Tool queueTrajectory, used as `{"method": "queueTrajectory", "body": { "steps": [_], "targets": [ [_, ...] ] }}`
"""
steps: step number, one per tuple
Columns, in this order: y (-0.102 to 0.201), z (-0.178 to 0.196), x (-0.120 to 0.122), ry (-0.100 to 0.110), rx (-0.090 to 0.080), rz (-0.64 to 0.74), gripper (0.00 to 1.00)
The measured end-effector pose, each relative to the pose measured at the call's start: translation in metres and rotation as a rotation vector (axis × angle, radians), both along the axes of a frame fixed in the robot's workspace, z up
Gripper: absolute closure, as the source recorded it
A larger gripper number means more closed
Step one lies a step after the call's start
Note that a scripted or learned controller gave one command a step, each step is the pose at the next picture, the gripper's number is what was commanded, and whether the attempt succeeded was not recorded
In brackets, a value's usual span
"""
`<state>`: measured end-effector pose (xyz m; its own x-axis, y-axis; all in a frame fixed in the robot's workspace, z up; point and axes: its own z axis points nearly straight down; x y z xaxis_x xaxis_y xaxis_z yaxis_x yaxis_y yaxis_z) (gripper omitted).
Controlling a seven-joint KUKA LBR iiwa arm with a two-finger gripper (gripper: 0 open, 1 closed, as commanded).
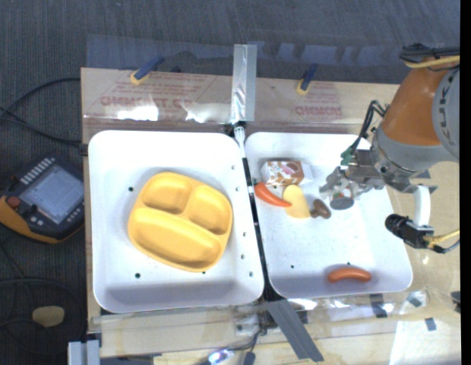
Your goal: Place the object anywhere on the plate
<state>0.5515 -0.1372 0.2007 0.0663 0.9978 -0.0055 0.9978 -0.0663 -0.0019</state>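
two white bins are sitting side by side, one yellow divided plate lying in the left, five toy foods lying in the right.

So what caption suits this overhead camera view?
Robot hand hovering over toy food in the right bin, yellow plate waiting in the left bin.

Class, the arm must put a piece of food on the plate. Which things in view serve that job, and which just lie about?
For the job: yellow plate, gripper, carrot, sausage, pale yellow food.
Lying about: handheld controller, clamps.
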Motion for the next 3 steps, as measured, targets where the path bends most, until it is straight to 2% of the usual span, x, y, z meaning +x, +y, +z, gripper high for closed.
{"method": "queueTrajectory", "body": {
  "steps": [1,2,3],
  "targets": [
    [0.000,0.000,0.000,0.000,0.000,0.000,0.00],
    [0.000,0.009,0.001,0.001,-0.001,0.002,1.00],
    [0.111,-0.018,0.043,0.002,0.006,-0.049,1.00]
  ]
}}
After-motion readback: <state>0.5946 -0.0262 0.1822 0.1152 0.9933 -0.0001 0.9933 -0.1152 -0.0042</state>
